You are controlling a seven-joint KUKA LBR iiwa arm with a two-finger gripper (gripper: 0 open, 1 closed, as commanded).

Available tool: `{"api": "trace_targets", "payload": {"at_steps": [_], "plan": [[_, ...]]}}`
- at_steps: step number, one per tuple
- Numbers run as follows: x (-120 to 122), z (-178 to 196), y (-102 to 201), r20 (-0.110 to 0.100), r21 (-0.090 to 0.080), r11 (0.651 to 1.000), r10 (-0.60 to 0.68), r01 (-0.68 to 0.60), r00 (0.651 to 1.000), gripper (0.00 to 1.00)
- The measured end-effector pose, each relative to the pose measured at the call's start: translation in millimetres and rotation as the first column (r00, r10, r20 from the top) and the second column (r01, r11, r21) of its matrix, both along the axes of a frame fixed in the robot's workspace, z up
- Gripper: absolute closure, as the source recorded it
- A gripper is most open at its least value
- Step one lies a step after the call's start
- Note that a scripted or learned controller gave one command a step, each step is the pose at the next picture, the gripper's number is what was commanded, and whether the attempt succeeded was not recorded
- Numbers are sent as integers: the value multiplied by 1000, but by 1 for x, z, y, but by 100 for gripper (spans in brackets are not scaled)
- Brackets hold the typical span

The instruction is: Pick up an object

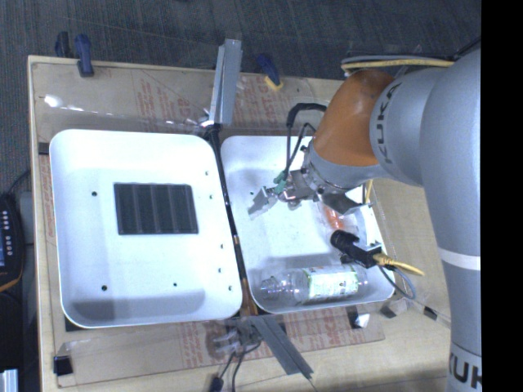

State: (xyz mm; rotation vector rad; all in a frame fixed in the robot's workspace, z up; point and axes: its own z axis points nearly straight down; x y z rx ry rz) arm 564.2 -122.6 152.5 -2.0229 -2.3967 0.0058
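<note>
left bin (82,170): white, shallow. a dark ribbed panel (155,208) lay flat near its middle, and nothing loose was seen around it.
gripper (263,200): sat low over the left-centre of the right bin (274,247), above bare floor, with nothing visible in it.
grip state: could not tell from this slant whether it was spread or closed.
bottle (315,286): clear plastic with a pale label. it lay on its side along the near wall of the right bin, near-right of the gripper and apart from it.
orange item (333,217): small, at the right side of the right bin, mostly hidden under the wrist. kind unclear.
arm (409,121): reached in from the right and covered the far-right part of the right bin.
step in hand (judged): approach to a grasp, with no object taken yet.
doing it well (judged): the bottle looked the likeliest target. grip it across its short width at the labelled middle, not along its length. come straight down, since a round smooth body may roll or slip.
edges (judged): the bottle lay close against the near wall, so there was little room on that side for the gripper to come down. the bin corners were rounded.
open room (judged): the bare floor in the middle and far-left of the right bin was free for repositioning and a straight lift. the rim shared with the left bin was close on the gripper's left.
</note>
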Motion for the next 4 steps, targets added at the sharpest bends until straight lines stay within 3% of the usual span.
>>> {"api": "trace_targets", "payload": {"at_steps": [1, 2, 3, 4], "plan": [[-21, -35, 15, 6, -4, 997, -71, 71, 997, 0], [-1, -61, 2, 3, -1, 998, -60, 60, 998, 0], [-24, 15, -66, 4, -2, 969, -246, 246, 969, 0], [-13, 52, -80, 4, 0, 988, -157, 157, 988, 0]]}}
